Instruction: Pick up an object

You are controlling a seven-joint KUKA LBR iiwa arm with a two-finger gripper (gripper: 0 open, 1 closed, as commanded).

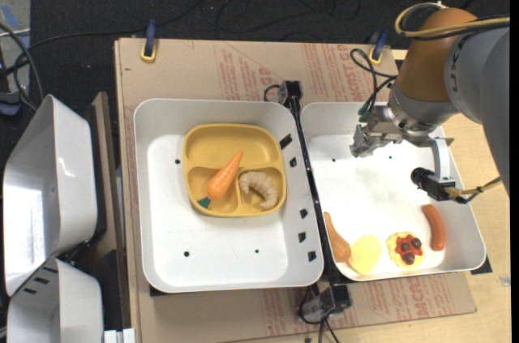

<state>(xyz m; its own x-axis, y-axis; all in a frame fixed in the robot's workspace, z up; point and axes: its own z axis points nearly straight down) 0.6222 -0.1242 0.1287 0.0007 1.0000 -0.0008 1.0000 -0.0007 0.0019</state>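
Two white bins sit side by side on the counter (243, 62); the left bin (162, 252) carries a yellow plate (235, 169) with a carrot (225, 176) and a shrimp (260, 188). Along the right bin's (357, 187) near edge lie a drumstick (336, 239), a lemon (366, 252), a tart (405, 247) and a sausage (436, 226). Over its far side hangs the pincer (366, 140), gripping nothing; I cannot tell if it is open.

Two white bins (162, 252) on a tan desk (235, 66) printed with faded red lettering. Yellow divided plate (203, 147) with an orange carrot (225, 176) and a pale beige shrimp (260, 188). Orange-red sausage (436, 226); pale yellow disc (366, 253); yellow tart (405, 248) topped red and dark. Grey arm (478, 74), orange band (426, 66).
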